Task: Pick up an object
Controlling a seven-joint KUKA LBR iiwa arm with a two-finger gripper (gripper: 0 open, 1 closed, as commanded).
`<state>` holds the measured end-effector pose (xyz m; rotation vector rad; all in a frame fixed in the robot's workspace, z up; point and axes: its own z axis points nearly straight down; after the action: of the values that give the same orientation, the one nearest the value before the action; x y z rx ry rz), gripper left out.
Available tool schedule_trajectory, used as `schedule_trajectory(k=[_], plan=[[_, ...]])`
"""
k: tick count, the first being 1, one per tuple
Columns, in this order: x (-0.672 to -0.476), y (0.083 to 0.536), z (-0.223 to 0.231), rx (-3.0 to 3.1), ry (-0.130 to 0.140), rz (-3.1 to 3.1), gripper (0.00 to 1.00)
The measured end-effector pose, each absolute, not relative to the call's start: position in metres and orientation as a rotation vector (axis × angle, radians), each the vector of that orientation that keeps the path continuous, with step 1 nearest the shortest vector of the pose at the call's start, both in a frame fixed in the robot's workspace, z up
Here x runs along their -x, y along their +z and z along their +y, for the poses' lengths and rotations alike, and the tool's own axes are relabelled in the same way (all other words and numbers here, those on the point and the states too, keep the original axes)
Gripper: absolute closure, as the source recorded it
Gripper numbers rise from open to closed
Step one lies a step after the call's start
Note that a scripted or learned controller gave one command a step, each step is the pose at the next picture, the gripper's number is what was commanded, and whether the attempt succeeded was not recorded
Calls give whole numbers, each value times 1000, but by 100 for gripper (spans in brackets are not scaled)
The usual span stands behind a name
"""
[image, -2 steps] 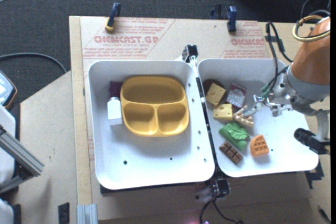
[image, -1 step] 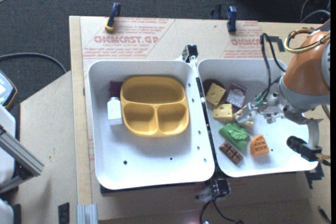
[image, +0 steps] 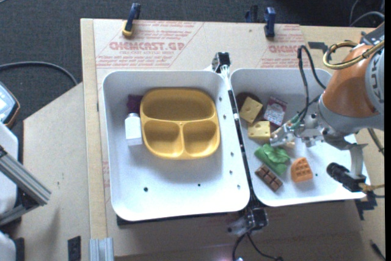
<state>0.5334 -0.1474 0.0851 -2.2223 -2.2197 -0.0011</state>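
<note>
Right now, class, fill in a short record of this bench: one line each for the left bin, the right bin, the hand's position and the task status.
left bin: yellow three-compartment plastic tray, small white bottle touching its left side
right bin: two yellow cheese wedges, green leafy toy, orange waffle piece, brown chocolate bar, dark red packet
hand: low over the right bin, just above the green leafy toy
task status: nothing visibly held

Gripper (image: 282,139) low over green object (image: 273,157), perhaps touching
</note>
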Motion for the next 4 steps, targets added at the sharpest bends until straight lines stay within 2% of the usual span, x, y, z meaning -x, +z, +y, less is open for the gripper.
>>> schedule_trajectory(k=[1,2,3,4], plan=[[-535,97,-148,2226,-6,-2222,100],[-539,142,-154,2225,-3,-2226,100],[-533,191,-160,2227,-4,-2224,100],[-534,227,-160,2225,-4,-2227,100]])
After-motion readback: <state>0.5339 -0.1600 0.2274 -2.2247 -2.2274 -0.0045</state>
